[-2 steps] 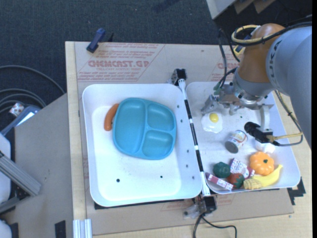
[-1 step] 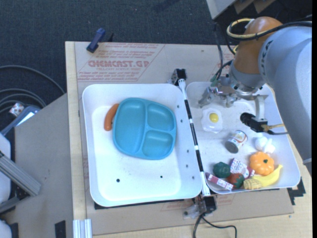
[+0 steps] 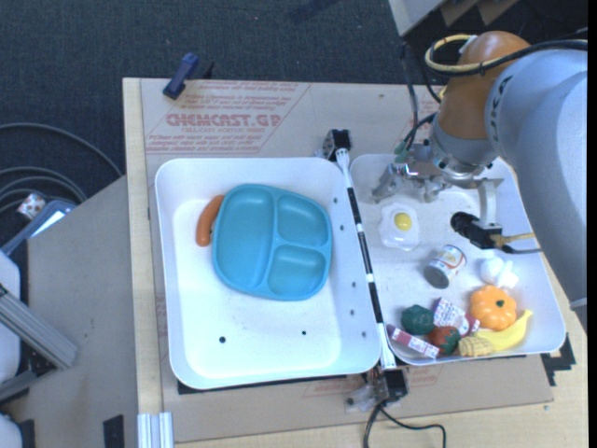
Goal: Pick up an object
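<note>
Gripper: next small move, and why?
Probably lower a little toward the fried egg. The gripper sits at the far end of the right bin with nothing seen between its fingers, and the egg lies just in front of it, apart from the can and the pile of food nearer the camera.

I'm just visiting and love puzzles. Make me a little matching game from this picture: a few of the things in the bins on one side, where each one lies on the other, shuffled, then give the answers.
Things:
1. blue divided tray
2. fried egg toy
3. orange pumpkin toy
4. orange carrot-like toy

Places:
A. right bin, near its front corner beside the yellow banana toy
B. left bin, tucked against the tray's left edge
C. middle of the left bin
D. right bin, near the divider, below the gripper

Pairs: 1-C, 2-D, 3-A, 4-B
</note>
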You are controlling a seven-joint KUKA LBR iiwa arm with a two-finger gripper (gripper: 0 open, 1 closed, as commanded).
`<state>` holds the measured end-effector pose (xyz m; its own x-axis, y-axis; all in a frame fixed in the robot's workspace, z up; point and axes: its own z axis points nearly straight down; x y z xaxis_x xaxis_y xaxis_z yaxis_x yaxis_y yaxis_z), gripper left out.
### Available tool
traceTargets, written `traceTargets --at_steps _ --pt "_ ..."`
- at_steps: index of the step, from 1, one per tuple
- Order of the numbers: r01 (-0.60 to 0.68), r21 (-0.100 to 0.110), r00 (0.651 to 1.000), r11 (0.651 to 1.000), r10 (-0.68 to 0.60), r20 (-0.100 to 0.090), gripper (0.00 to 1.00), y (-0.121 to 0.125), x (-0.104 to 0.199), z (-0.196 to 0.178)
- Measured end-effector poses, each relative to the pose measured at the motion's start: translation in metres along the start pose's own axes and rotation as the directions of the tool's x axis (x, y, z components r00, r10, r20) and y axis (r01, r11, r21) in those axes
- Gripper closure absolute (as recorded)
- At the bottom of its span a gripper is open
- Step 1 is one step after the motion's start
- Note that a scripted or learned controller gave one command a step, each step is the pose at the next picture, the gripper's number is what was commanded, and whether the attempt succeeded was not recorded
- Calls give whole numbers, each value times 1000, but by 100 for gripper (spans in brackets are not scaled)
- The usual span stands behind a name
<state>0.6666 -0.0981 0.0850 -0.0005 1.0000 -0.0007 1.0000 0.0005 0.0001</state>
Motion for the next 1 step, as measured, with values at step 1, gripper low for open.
traceTargets --at_steps 1 --pt "0 1 1000 1000 0 0 0 0 5 0"
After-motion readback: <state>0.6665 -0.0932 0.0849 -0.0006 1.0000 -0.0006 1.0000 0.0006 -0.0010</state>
